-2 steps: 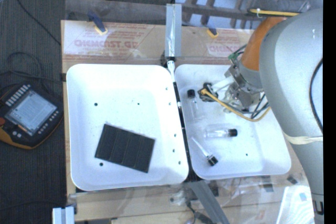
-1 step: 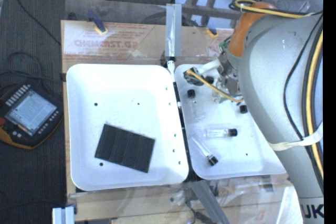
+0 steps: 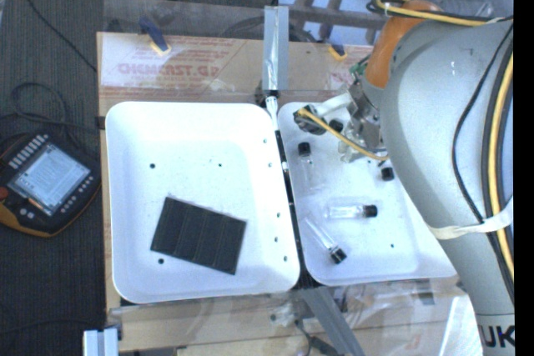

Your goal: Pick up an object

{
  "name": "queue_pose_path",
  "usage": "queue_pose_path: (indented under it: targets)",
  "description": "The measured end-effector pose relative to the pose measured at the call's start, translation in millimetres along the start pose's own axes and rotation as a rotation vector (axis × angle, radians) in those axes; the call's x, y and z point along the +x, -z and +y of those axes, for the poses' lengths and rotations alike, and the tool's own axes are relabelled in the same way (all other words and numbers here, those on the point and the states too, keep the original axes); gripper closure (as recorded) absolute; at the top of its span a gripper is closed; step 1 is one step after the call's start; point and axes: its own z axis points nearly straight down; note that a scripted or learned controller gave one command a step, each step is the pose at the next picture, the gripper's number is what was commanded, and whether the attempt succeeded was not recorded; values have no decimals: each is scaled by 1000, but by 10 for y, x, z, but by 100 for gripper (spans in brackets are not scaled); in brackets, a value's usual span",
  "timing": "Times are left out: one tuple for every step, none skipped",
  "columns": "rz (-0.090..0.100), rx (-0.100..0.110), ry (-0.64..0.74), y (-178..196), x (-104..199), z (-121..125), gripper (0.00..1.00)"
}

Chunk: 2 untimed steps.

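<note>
Dark carpet surrounds your bench, where the gripper (image 3: 360, 129), whose grip you cannot tell, hangs at the right bin's (image 3: 400, 263) far end, perhaps hunting the clear vials (image 3: 350, 211) scattered near it.

Red print on the cardboard (image 3: 183, 67) appears reversed and unreadable.
</note>
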Motion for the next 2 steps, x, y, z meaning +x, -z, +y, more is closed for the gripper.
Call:
queue_pose_path:
  targets:
    - [-5, 5, -1, 73, -14, -3, 100]
    - [-9, 10, -3, 149, -26, -4, 100]
